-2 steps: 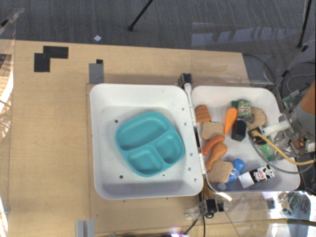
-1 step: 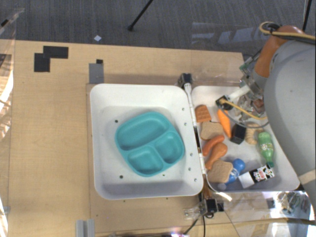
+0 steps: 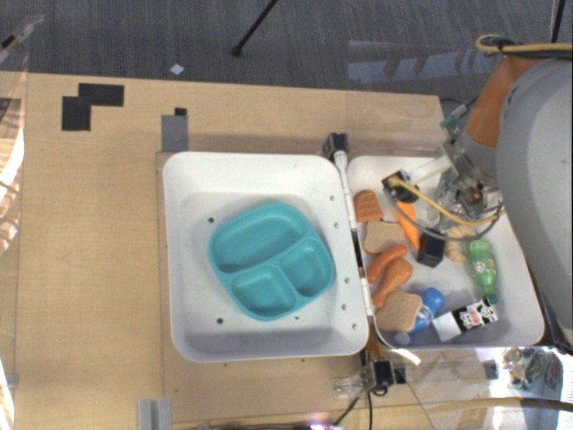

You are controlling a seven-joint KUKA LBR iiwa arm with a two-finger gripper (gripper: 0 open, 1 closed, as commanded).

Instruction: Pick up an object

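Note:
The right bin (image 3: 524, 316) holds several toy foods. Among them are a brown bread slice (image 3: 368, 207), a tan toast (image 3: 385, 236), an orange carrot (image 3: 408, 226), an orange sausage (image 3: 388, 262), another toast (image 3: 400, 310), a blue ball (image 3: 432, 301), a green bottle (image 3: 483, 267) and a cow-patterned carton (image 3: 467, 317). My gripper (image 3: 414, 217) hangs low over the back of this bin. Its two black fingers (image 3: 431, 247) stand wide apart, open, either side of the carrot. Nothing is lifted.
The left bin (image 3: 192, 182) holds a teal divided plate (image 3: 269, 260). A yellow cable (image 3: 440, 210) runs along the gripper. The grey arm (image 3: 537, 150) with its orange band covers the right bin's far right side. Black marks (image 3: 89, 104) lie on the wooden bench.

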